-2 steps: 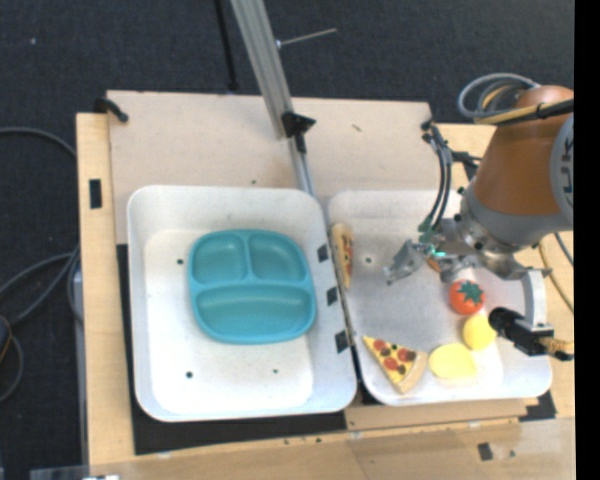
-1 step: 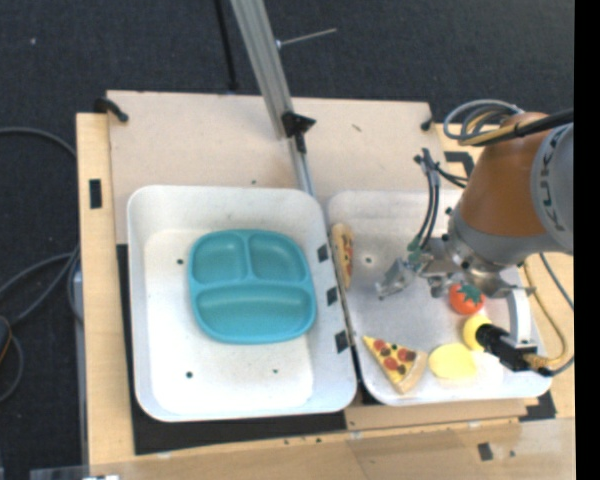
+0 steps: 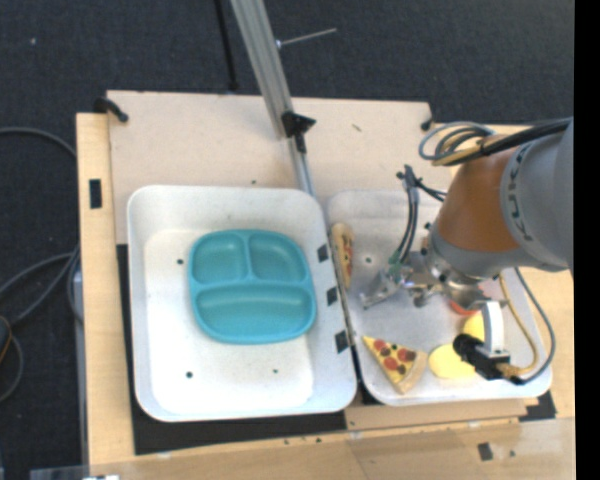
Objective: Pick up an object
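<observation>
1. White left bin [image 3: 160, 218] on tan counter [image 3: 180, 138], carrying a teal divided plate [image 3: 251, 286] near its middle.
2. White right bin [image 3: 365, 213] touching the left bin along a shared edge, under the arm [image 3: 500, 208] reaching in from the right.
3. Grey arm with orange band, wrist low over the right bin's middle; jaws [image 3: 385, 286] pointing left, near the bin floor. Cannot tell whether apart or together; nothing visibly clamped between them.
4. Long brownish food piece [image 3: 341, 253], upright along the right bin's left wall, just beside the jaws, apparently not touching.
5. Pizza slice [image 3: 394, 358] flat at the right bin's front left, tip toward the front, well below the jaws.
6. Yellow toy [image 3: 448, 361] just right of the slice; another yellow piece [image 3: 473, 325] above it, partly hidden by black-and-white wrist hardware.
7. Slanted metal pole [image 3: 265, 53] rising from the counter behind the bins.
</observation>
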